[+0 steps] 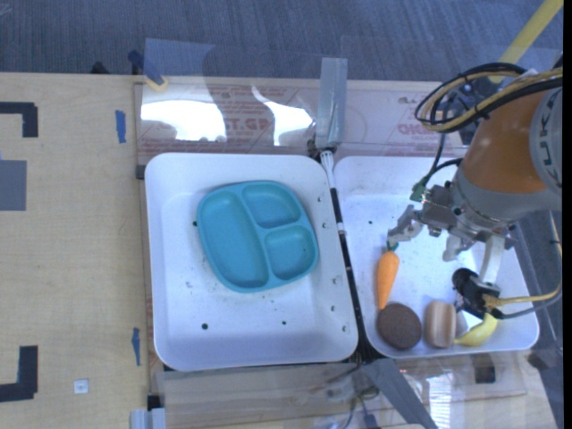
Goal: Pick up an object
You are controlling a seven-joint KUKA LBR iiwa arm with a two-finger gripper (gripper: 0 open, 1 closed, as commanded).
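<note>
In the right bin [514, 329], an orange carrot [386, 278] lies upright in the picture, near the divider. Below it sit a brown round object [399, 325], a tan bun-like piece [438, 323] and a yellow banana [481, 332] along the front wall. My gripper [427, 239] hangs over the bin just above and right of the carrot's top. It is open, its fingers spread wide, with only white bin floor showing between them. One fingertip [398, 233] is close to the carrot's upper end.
A blue divided plate [257, 235] lies in the left bin [179, 320]. A black and yellow cable [474, 290] from the arm dangles over the banana. The grey and orange arm covers the right bin's far right side.
</note>
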